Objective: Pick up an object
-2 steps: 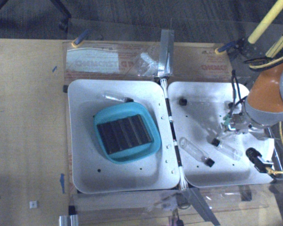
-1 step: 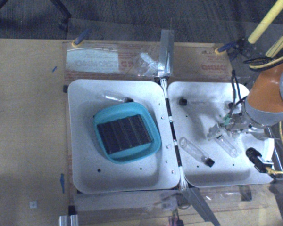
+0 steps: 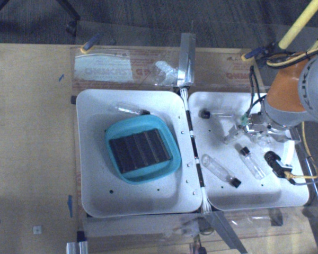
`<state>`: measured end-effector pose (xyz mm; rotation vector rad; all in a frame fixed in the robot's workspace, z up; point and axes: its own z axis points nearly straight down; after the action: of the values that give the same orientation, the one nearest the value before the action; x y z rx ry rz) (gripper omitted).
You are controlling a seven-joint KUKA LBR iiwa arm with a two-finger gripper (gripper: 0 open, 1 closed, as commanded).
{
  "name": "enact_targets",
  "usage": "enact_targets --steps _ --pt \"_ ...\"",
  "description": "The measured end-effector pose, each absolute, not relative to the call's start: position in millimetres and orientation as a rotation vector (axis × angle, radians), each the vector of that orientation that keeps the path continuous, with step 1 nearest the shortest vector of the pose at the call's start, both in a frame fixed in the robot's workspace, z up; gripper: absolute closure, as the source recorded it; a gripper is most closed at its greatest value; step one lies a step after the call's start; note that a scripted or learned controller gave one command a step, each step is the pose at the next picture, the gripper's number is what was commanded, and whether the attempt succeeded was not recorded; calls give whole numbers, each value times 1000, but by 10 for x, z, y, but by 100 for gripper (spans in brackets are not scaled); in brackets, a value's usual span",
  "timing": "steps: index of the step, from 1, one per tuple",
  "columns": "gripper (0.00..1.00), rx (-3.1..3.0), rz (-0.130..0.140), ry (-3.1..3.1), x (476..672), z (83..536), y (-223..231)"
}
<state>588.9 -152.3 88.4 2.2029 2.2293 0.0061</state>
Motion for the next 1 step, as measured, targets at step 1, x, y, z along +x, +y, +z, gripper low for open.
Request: enact_targets --steps 1 --pt "0 2166 26 2275 5614 905 -1738"
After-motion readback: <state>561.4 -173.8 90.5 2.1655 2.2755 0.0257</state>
